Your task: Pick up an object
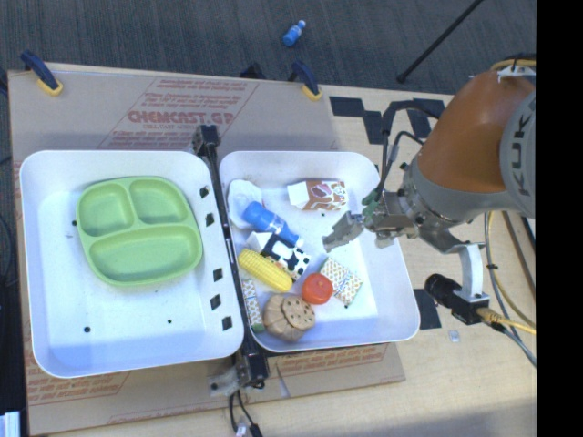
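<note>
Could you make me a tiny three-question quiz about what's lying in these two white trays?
1. True or false: the green divided plate lies in the left bin.
2. Which lies nearest the corn cob? A) the black-and-white cow toy B) the blue clamp C) the small blue thing on the carpet
3. Fill in: the gripper hangs over the ____ bin.

Key: 1 true; 2 A; 3 right.
</note>
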